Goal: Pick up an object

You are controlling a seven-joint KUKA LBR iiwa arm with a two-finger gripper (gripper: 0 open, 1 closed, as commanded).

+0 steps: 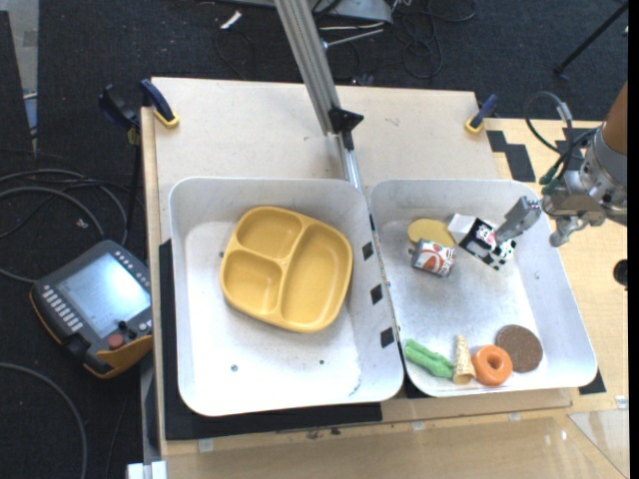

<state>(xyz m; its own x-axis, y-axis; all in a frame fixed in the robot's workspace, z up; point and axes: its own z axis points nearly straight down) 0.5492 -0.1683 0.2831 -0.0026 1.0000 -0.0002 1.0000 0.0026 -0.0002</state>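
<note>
Yellow divided plate (287, 269) alone; six small items beside gripper (539, 220).

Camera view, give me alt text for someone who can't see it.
A robot arm's gripper hangs over the right bin, beside a small black-and-white box, a can and toy foods including a doughnut. The left bin holds a yellow divided plate.
</note>
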